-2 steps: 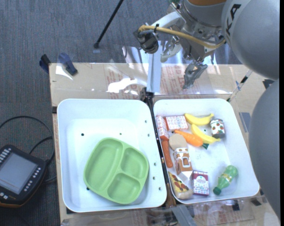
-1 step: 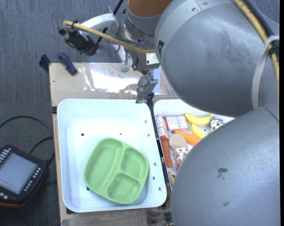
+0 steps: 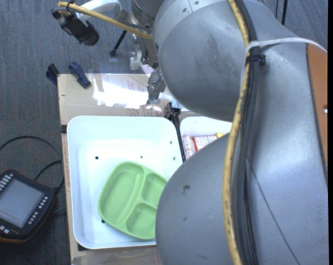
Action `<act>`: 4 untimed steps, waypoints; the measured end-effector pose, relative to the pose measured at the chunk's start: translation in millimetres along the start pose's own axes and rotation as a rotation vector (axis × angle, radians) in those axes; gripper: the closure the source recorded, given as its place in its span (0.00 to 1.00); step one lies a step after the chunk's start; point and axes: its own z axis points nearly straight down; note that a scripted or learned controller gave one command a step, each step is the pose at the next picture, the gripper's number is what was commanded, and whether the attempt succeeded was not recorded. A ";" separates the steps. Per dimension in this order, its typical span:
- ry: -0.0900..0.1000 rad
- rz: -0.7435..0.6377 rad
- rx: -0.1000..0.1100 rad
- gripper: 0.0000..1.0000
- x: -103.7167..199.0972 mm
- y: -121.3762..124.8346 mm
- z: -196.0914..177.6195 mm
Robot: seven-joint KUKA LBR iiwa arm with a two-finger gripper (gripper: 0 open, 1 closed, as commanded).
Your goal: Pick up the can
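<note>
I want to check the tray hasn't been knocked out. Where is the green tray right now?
The green tray lies in the left white bin, toward its lower right corner in the camera view, with its right edge running under the grey arm.

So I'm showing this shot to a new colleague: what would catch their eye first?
The huge grey arm fills the right half, hiding most of the right bin. Next, the green divided tray lying in the left white bin. A handheld control pendant sits on the floor at far left.
</note>
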 end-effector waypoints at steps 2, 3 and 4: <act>0.001 0.004 -0.001 0.00 -4.4 0.7 -0.4; -0.002 -0.131 -0.003 0.00 -72.9 43.2 37.1; -0.003 -0.059 -0.001 0.00 -29.3 4.3 196.0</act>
